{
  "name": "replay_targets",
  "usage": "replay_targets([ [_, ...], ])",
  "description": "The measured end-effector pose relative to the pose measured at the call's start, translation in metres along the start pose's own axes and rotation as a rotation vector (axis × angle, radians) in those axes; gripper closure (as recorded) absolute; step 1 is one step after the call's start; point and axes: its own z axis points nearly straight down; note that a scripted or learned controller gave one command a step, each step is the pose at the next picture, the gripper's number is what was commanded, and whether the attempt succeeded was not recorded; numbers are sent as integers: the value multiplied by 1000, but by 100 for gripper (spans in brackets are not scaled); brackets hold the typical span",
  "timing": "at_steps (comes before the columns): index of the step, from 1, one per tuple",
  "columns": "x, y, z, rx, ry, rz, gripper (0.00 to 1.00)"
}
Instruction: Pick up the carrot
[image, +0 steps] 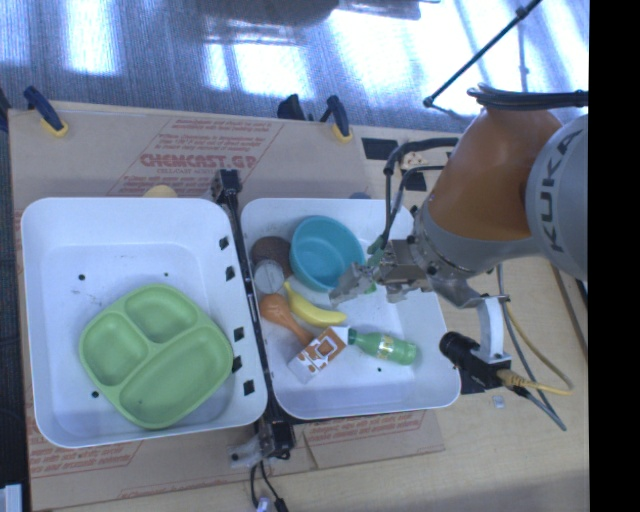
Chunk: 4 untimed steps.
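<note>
The carrot is a short orange piece lying in the right bin, near its left wall, just left of a yellow banana. My gripper hangs over the bin's middle, at the lower right edge of a blue bowl and just above the banana's right end. It is to the right of the carrot and apart from it. The grey arm with its orange band comes in from the right and hides the bin's far right corner.
A small brown and white carton and a green bottle lie in front of the banana. A brown and grey round object sits behind the carrot. The left bin holds a green divided plate.
</note>
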Motion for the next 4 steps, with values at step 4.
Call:
replay_targets([
  [4,8,-6,29,-4,-5,-136,0],
])
